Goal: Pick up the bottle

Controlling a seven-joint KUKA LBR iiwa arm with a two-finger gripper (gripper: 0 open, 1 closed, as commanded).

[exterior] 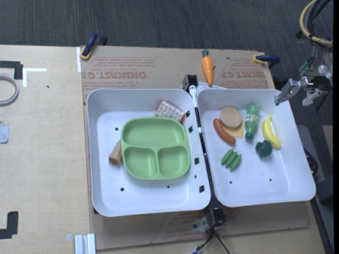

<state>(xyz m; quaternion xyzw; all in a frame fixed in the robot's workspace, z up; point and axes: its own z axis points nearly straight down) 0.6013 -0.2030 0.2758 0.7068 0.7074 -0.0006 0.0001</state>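
The metal two-finger hand (284,93) hangs over the right white bin's (296,192) upper right corner, holding nothing; how wide it stands I cannot tell. The small green plastic bottle (251,120) lies in that bin, between a round tan bun (231,117) and a yellow banana (271,132)

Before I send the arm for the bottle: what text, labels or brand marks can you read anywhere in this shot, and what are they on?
Red print on the cardboard sheet under the bins: upside down from this camera, blurred, not reliably readable.
More red print on the cardboard near the carrot: also blurred.
Green bottle: label too small to read.
Patterned packet behind the green plate: print unreadable.
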